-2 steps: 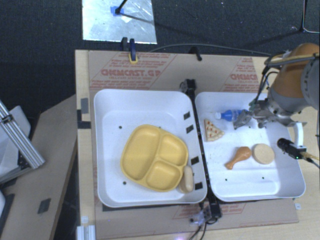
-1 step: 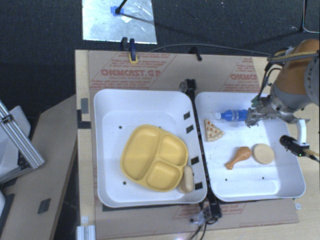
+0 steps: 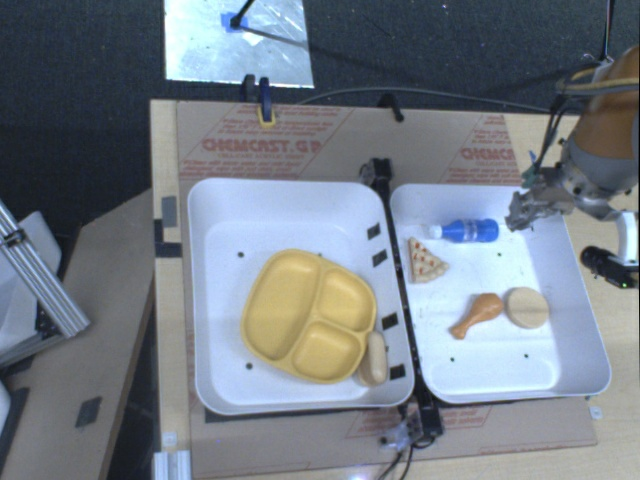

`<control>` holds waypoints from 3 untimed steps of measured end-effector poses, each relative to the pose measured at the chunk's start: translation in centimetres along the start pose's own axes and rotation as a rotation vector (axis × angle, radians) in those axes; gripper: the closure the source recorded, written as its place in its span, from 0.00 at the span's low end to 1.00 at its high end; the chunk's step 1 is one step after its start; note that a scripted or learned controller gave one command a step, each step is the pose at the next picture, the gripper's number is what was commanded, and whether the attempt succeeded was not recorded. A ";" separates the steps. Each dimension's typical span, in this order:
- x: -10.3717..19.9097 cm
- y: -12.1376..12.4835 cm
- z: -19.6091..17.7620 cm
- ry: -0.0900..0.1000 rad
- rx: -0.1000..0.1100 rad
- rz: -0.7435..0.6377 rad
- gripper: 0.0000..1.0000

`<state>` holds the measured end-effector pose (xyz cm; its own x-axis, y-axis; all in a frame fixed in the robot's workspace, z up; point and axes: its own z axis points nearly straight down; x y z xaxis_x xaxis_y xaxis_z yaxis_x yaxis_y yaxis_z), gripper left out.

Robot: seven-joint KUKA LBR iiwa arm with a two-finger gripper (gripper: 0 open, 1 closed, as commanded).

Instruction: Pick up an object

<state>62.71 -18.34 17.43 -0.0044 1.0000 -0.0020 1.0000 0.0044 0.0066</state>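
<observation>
The gripper [image 3: 522, 212] is seen at the right bin's [image 3: 560, 368] upper right, just beside the blue bottle [image 3: 468, 231], its fingers' state impossible to tell.

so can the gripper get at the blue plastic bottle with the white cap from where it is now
Probably yes: the gripper hangs just beside the blue plastic bottle in the right bin, with nothing between them; the pizza slice toy lies clear.

Grey arm [image 3: 600, 138] with orange band entering from the right, wrist bent down, claw [image 3: 522, 211] hanging low
</observation>
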 end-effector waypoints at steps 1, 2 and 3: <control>0.9 0.2 -4.9 0.001 0.001 -0.002 1.00; 0.9 0.3 -6.7 0.001 0.003 -0.001 1.00; 5.7 -0.2 -5.7 0.003 0.006 -0.004 1.00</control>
<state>62.41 -12.62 23.15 -0.0083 1.0000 0.0013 1.0000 0.0083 0.0007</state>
